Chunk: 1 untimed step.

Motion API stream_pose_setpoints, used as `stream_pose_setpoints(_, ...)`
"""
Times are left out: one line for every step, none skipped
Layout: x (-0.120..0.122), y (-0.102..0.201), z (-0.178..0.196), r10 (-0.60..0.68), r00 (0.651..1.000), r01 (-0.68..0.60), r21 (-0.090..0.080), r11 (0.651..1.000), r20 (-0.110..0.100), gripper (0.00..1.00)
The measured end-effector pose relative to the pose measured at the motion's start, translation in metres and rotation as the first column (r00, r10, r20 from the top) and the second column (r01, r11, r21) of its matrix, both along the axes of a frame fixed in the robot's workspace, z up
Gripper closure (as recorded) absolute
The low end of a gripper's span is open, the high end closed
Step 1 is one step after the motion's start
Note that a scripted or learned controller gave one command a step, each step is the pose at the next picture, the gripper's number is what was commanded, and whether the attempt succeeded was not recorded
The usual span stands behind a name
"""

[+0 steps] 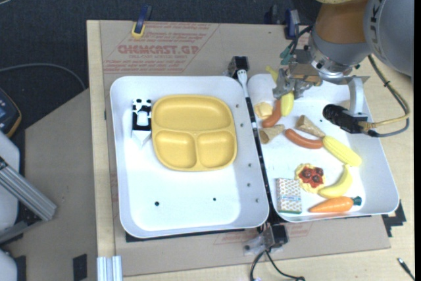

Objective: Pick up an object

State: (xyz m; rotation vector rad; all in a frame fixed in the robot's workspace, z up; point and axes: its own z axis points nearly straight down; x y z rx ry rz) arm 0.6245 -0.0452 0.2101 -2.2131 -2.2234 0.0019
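Gripper at the right bin's far-left corner

Cardboard-topped bench [164, 43] carries two white bins; the left bin [125, 161] has a yellow divided plastic plate [194, 130]. Over the right bin [385, 174], the gripper [287, 90] pinches an orange-red sausage-shaped toy [287, 104]; an orange plastic carrot [334, 204] lies at the near edge

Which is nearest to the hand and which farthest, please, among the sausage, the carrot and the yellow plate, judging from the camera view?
1. The sausage, in the right bin just below the hand, is nearest.
2. The yellow plate, in the left bin across the divider, comes next.
3. The carrot, at the right bin's near edge, is farthest.
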Motion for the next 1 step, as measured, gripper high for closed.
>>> stream_pose_setpoints(-0.0085,0.0238,0.0078,-0.002,1.0,0.002,0.0,1.0,0.001,1.0)
